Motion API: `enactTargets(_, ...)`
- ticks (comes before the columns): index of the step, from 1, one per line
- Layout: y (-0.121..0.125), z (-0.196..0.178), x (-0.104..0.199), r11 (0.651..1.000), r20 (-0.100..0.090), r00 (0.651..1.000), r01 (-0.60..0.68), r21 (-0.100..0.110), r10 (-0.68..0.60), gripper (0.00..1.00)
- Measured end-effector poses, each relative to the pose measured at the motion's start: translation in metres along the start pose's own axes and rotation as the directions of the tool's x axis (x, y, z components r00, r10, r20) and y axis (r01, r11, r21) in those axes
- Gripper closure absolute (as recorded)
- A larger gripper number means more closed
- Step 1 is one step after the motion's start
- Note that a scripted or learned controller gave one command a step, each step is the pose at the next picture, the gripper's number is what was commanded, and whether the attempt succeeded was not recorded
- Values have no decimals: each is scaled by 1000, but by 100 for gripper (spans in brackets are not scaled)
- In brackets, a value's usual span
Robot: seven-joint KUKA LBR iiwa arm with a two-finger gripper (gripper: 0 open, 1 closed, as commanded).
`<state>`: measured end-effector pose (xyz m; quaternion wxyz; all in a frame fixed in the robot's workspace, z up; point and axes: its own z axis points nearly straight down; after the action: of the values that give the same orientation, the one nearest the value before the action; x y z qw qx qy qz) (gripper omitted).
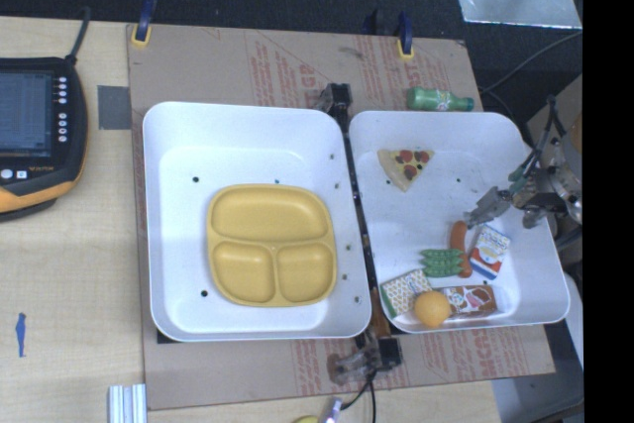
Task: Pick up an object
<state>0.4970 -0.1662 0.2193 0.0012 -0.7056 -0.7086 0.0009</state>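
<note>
Jaws: we cannot tell their state; gripper (495, 203) over right bin (540, 307).
Sausage (458, 243): one, upright along the frame.
Pizza slice (406, 165): one, tip pointing down.

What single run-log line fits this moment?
gripper: over right bin, holding nothing | pizza slice: untouched | yellow tray: left bin

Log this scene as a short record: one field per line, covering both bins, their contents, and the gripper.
left bin: holds a yellow divided tray
right bin: pizza slice near the far side; sausage, green pea pod, small carton, orange and flat packets at the near side
outside the bins: green bottle behind the right bin
gripper: above the right bin's right side, nothing between its fingers
</note>
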Motion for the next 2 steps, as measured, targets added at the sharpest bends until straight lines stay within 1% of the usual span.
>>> enactTargets(1,36,128,13,1000,0,1000,1,1,-1,0)
enactTargets(2,36,118,12,1000,2,1000,4,2,-4,100)
